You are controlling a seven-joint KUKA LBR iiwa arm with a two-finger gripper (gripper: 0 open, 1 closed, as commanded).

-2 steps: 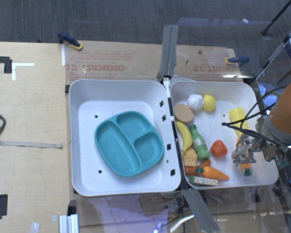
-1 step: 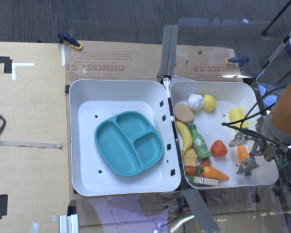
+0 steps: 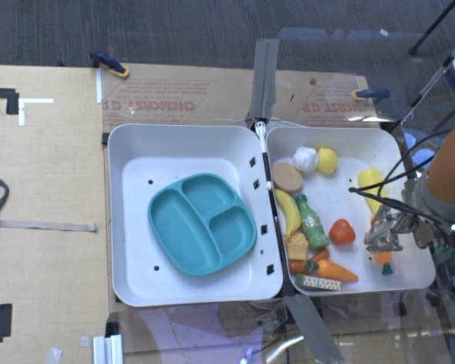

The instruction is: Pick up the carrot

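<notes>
An orange carrot [image 3: 336, 271] lies near the front edge of the right bin [image 3: 341, 139], tip pointing right, beside a red tomato [image 3: 341, 232]. My gripper [image 3: 382, 240] hangs over the right side of that bin, some way right of the carrot. Just below the gripper is a small orange piece with a green end [image 3: 384, 262]; I cannot tell whether it touches the gripper.
The right bin also holds a banana [image 3: 290, 211], a green bottle [image 3: 312, 223], a cracker [image 3: 296, 246], a brown disc [image 3: 287, 177], a white item [image 3: 305, 158], a lemon [image 3: 327, 160] and a yellow piece [image 3: 370, 183]. The left bin [image 3: 129, 226] bears a teal divided plate [image 3: 202, 223].
</notes>
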